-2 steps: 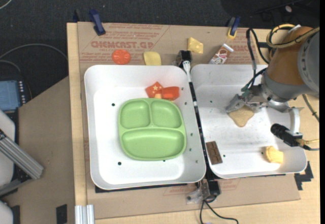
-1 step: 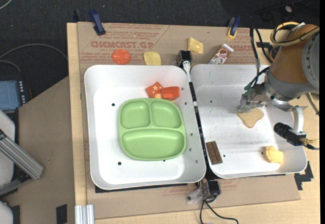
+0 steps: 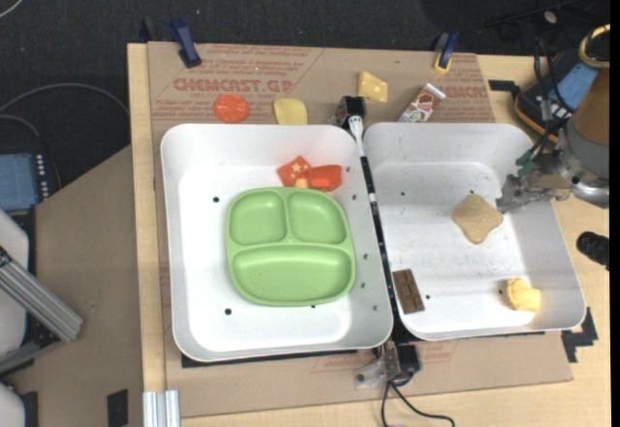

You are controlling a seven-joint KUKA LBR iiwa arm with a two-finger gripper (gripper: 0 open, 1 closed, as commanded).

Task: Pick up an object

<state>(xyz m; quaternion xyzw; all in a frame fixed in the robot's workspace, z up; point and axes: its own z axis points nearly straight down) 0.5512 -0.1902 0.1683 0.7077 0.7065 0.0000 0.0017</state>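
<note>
In the right bin (image 3: 436,149) a tan bread-like piece (image 3: 477,219) lies near the middle. A yellow toy (image 3: 523,295) rests near that bin's front right corner, and a brown bar (image 3: 408,290) lies at its front left. My gripper (image 3: 513,195) hangs low at the bin's right side, just right of the tan piece and close to it. The left bin (image 3: 194,251) bears a green divided plate (image 3: 289,246), with an orange and red toy (image 3: 310,173) behind it.
On the cardboard behind the bins lie an orange disc (image 3: 231,108), a pale yellow piece (image 3: 290,111), a yellow wedge (image 3: 372,86) and a red-and-white packet (image 3: 419,106). A black tool (image 3: 352,111) sits at the gap between the bins. Blue clamps (image 3: 184,42) hold the board.
</note>
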